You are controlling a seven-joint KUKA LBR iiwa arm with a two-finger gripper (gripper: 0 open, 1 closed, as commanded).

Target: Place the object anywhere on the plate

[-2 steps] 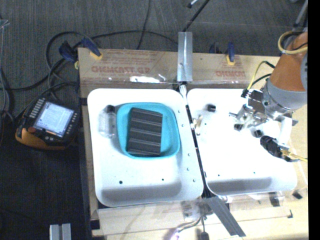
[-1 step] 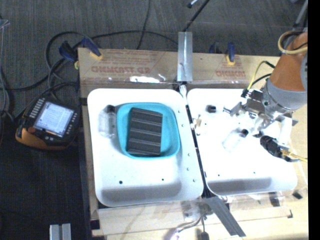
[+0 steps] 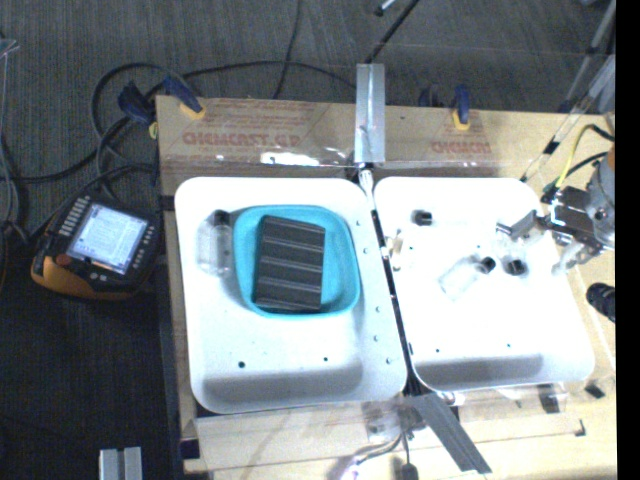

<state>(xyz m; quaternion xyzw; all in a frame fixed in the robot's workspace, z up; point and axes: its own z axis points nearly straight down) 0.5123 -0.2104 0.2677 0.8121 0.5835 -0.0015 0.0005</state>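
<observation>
A blue plate (image 3: pixel 343 268) lies in the left bin (image 3: pixel 290 368). A dark ridged rectangular block (image 3: pixel 290 262) rests flat on the plate, covering its middle. A clear, capped bottle (image 3: pixel 213 240) lies in the left bin, touching the plate's left rim. My gripper (image 3: pixel 558 230) hovers at the right edge of the right bin (image 3: pixel 500 338), far from the plate. I see nothing held in it.
In the right bin lie a clear plastic piece (image 3: pixel 458 276) and three small black bits (image 3: pixel 421 218) (image 3: pixel 487 264) (image 3: pixel 515 266). A metal divider post (image 3: pixel 370 118) stands behind the bins. A teach pendant (image 3: pixel 100 243) sits on the floor at left.
</observation>
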